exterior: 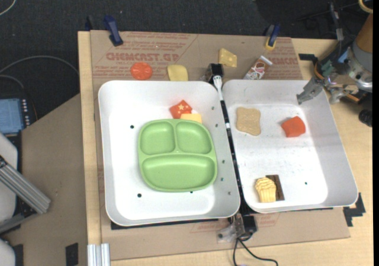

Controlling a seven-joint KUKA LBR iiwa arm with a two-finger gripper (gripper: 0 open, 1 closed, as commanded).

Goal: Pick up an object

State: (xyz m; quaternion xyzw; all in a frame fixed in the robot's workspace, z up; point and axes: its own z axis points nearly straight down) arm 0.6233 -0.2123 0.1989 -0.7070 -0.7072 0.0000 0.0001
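Note:
The right bin [331, 164] holds a tan slice of toast [248, 121], a red-orange block [293, 126] and, near the front, a yellow ridged toy [266, 189] resting against a small brown piece [274, 183]. My gripper [321, 94] hangs over the bin's far right corner, up and to the right of the red-orange block and apart from it. Its two grey fingers are spread open and hold nothing. In the left bin [112, 140] a green divided plate [176, 155] lies flat, with a red star-marked piece [181, 108] and a pale yellow piece [191, 118] just behind it.
On the cardboard behind the bins lie an orange round toy [141, 70], a yellow lump [177, 73], a cheese wedge [227, 57], a small carton [256, 70] and a black object [215, 71]. Blue clamps [112, 31] [272, 36] grip the board's far edge.

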